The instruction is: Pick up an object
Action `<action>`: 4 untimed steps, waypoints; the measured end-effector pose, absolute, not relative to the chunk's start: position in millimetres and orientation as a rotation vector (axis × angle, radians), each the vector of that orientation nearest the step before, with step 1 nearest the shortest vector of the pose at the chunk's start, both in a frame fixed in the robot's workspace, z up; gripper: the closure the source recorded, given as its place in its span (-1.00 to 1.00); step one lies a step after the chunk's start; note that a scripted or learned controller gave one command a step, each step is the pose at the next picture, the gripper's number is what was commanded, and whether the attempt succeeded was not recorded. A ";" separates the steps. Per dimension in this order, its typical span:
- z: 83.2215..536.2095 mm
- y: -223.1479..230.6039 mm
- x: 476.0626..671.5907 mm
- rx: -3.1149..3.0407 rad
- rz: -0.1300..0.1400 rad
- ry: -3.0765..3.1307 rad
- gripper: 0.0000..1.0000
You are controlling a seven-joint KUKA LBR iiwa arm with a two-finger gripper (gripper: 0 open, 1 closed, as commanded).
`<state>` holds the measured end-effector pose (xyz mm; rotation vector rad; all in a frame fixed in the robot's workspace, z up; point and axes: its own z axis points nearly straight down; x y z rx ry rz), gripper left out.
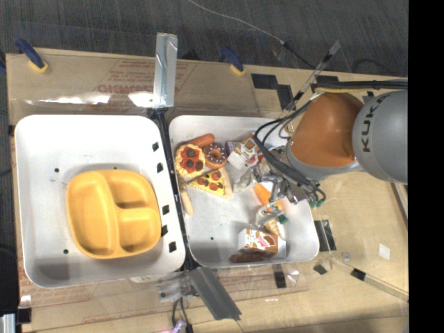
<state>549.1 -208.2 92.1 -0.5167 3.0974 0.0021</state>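
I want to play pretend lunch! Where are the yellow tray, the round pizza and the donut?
Yellow plastic divided tray (111, 212), camera view, on its centre ridge.
Round toy pizza with red toppings (189, 159), camera view, on its middle.
Brown toy donut (214, 155), camera view, on its ring.

My arm (378, 134) comes in from the right, grey link foremost, orange band (322, 130) above the wrist. Wrist points down over the right edge of the right bin (208, 255). Black cables loop around the wrist on its left side. Gripper (274, 203) sits low inside that bin, near its right wall, partly masked by the cables.
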 end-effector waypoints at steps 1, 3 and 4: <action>103.5 -206.4 551.1 -0.522 0.002 3.094 1.00; 235.9 -176.0 648.9 -0.906 -0.001 3.005 1.00; 293.4 -200.4 658.2 -0.607 -0.004 3.077 1.00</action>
